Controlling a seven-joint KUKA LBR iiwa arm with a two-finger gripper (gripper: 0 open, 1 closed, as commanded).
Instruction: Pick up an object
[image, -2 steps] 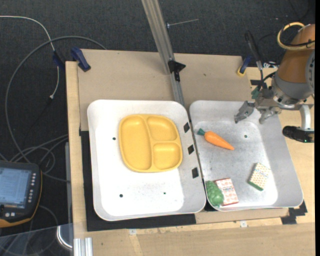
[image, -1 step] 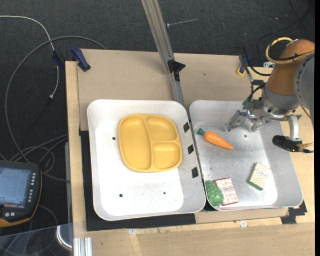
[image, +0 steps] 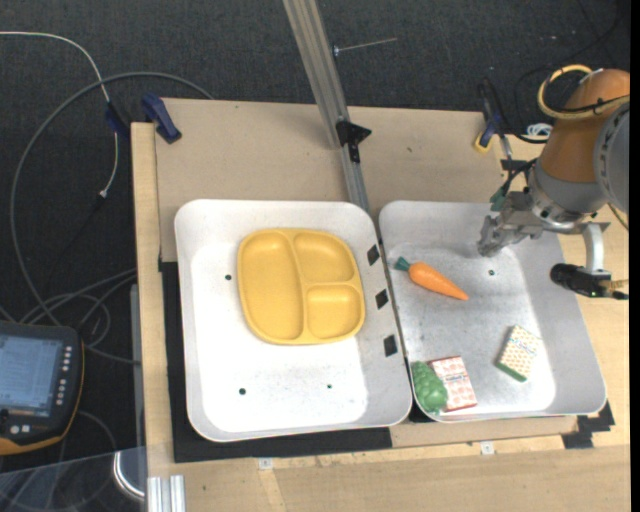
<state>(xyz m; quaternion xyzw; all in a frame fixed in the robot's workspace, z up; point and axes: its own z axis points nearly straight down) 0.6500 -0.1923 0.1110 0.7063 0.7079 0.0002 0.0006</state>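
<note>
One carrot (image: 437, 281), one tray (image: 300, 284), two boxes (image: 519, 352).

Robotics lab or test cell, not a home. A plain wooden surface (image: 250, 150) is sitting on dark carpet (image: 60, 150), with blue clamps (image: 160, 118) gripping its far edge. Loose cables (image: 95, 75) are trailing across the floor. A teach pendant (image: 35, 385) with a lit screen is lying at lower left. An aluminium post (image: 325, 80) is rising from the surface's middle. An industrial arm (image: 580, 140) is reaching over two white bins (image: 200, 400) holding toy-like props.
</note>
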